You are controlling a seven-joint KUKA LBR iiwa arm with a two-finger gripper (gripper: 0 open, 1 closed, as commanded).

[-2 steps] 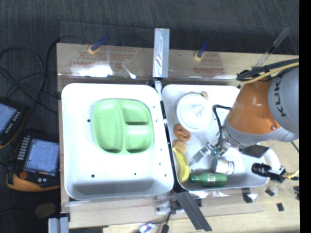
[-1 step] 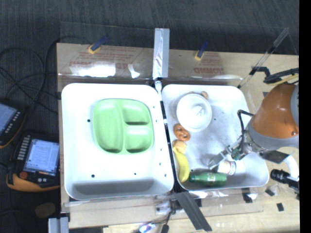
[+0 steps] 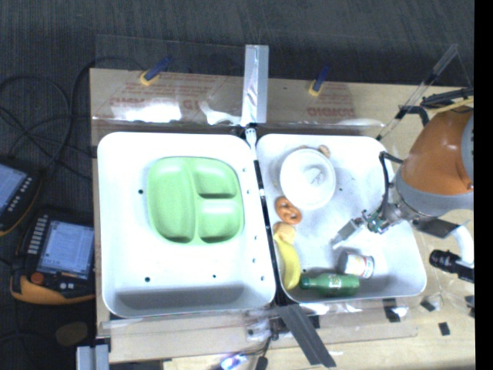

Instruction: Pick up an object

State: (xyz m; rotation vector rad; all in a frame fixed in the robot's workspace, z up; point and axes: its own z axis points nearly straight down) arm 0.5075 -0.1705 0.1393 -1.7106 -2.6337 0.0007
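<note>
A green tray lies in the left bin. In the right bin: a pretzel and banana at 9 o'clock, a white bowl at 12, a green bottle and small can at 6. The fingers hover just above the can; whether they're open I cannot tell
</note>
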